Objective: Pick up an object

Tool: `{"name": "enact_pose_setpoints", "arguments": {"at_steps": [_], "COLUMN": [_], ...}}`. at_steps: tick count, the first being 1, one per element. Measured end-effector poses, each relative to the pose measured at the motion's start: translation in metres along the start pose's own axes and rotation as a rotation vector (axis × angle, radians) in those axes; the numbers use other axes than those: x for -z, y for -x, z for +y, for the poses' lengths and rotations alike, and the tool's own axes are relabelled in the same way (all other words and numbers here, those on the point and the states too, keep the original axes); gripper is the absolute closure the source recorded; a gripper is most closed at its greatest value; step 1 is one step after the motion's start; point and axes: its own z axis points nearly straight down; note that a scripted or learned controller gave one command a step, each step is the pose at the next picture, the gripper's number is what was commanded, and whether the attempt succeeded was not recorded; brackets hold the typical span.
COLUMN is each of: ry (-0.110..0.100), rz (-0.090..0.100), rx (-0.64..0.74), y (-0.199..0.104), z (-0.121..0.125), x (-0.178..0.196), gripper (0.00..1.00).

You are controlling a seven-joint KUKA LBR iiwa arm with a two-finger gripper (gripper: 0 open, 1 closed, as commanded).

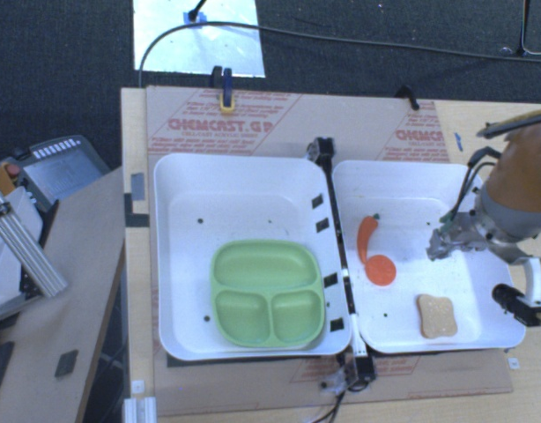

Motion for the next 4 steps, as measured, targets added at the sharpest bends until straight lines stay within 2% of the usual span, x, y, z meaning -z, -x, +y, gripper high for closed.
{"name": "enact_pose_setpoints", "arguments": {"at_steps": [2, 3, 4], "ry": [0.002, 0.0, 0.001], "rz": [0.0, 0.002, 0.002], "rx": [0.002, 0.007, 0.008], "y": [0.0, -0.053, -0.112], "z": [0.008, 0.017, 0.039], "x": [0.082, 0.092, 0.094], "gripper": [1.0, 1.0, 1.0]}}
